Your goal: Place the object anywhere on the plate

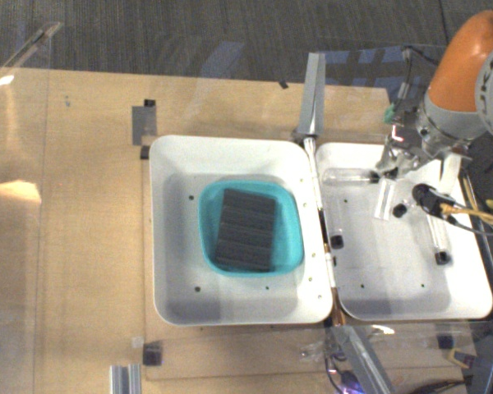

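Observation:
A dark grey ridged block point(246, 228) lies flat on the teal plate point(291, 235), which sits in the middle of the left bin point(172, 220). My gripper point(416, 235) hangs over the upper part of the right bin point(394, 294), well to the right of the plate. It is open, its two pale fingers spread apart with nothing between them. The orange band of the arm point(468, 56) shows above it at the top right.
A metal divider post point(312, 93) stands behind the seam between the two bins. A black fitting with a yellow cable point(444, 206) sticks out beside the gripper. The wooden bench point(66, 220) stretches to the left of the bins.

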`<action>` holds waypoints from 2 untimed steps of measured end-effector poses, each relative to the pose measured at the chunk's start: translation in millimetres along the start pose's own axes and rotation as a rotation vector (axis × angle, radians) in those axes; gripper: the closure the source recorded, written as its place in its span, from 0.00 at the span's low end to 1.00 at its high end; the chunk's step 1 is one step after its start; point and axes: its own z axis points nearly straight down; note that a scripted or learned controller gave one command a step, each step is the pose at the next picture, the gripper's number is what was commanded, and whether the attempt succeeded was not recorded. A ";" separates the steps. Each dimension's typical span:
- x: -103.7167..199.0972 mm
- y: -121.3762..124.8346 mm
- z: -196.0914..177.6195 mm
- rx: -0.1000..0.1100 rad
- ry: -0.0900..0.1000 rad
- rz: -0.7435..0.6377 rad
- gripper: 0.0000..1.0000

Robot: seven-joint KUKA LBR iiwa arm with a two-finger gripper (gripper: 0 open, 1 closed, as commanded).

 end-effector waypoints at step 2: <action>103.0 -126.1 21.3 0.002 0.004 -0.386 1.00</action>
